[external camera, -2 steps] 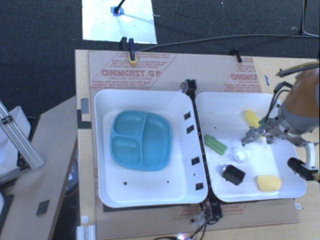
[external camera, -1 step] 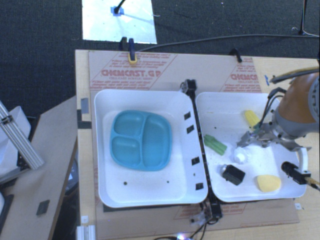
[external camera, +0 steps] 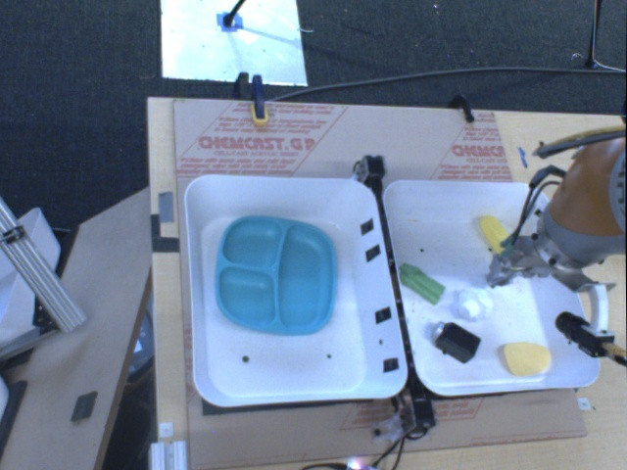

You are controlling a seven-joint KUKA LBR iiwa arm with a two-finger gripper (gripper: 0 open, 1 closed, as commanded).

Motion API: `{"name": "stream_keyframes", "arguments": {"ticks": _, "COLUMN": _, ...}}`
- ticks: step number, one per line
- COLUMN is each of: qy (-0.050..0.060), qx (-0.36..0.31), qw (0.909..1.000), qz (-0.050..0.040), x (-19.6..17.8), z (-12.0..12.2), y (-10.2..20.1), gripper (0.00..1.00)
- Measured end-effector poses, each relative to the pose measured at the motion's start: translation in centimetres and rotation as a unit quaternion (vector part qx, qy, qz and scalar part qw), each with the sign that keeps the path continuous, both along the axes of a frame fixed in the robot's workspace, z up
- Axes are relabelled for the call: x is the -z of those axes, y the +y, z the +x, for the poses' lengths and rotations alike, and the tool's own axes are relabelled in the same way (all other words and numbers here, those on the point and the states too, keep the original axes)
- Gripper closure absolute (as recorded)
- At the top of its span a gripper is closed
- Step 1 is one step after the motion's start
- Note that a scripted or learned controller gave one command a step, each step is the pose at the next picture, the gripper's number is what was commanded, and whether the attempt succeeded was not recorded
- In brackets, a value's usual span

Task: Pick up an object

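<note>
Nearest the front edge of the tabletop [external camera: 549, 399], along the front wall of the right bin [external camera: 431, 204], lie a yellow lump [external camera: 527, 358] toward the front right corner and a black block [external camera: 457, 341] to its left, well apart from each other. Just behind them, near the bin's middle, sits a small white piece [external camera: 472, 306], and a green bar [external camera: 422, 283] lies by the bin's left wall. Farther back, a yellow stick [external camera: 493, 232] rests toward the rear of the bin, just beside the arm's wrist.

The pincer [external camera: 502, 268] hangs low over the bin floor between the yellow stick and the white piece; whether it is released or clenched I cannot tell, and nothing can be seen in it.

The left bin [external camera: 211, 360] carries a blue divided plate [external camera: 276, 273] near its centre.

The likely risks: the pincer descending into the bare gap and closing on nothing, or nudging the white piece or the yellow stick aside, since both lie close to its path. The small, rounded white piece could also squirt out of a closing grip.
</note>
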State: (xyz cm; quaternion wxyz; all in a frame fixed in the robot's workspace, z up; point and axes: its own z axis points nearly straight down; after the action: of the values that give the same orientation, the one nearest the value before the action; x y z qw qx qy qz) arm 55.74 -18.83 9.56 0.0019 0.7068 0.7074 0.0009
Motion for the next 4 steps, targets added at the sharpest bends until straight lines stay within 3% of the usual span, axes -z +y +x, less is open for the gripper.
{"name": "stream_keyframes", "arguments": {"ticks": 3, "qy": -0.001, "qx": -0.002, "qw": 1.0, "qz": -0.0002, "x": -14.9, "z": -1.1, "y": 0.2, "gripper": 1.0}}
{"name": "stream_keyframes", "arguments": {"ticks": 4, "qy": 0.001, "qx": -0.004, "qw": 1.0, "qz": 0.0011, "x": -13.9, "z": -0.8, "y": 4.8, "gripper": 1.0}}
